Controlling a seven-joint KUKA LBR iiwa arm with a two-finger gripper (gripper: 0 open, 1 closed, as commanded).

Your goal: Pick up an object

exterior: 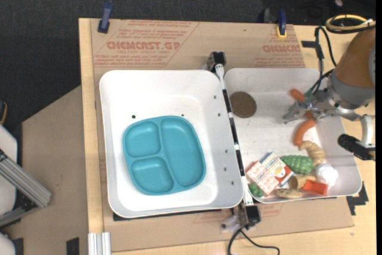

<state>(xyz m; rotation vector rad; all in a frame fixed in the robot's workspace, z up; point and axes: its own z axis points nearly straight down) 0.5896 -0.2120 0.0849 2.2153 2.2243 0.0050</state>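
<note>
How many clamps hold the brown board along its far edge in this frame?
2. A blue clamp grips the far edge near the board's left corner, and a yellow and blue clamp grips it toward the right, above the right bin. Others may lie out of frame.

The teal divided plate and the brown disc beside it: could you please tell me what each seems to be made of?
The teal plate looks like moulded plastic: one even colour, soft sheen, rounded compartment walls. The brown disc in the right bin is matte and flat, perhaps cork or wood; the view is too coarse to settle which.
</note>
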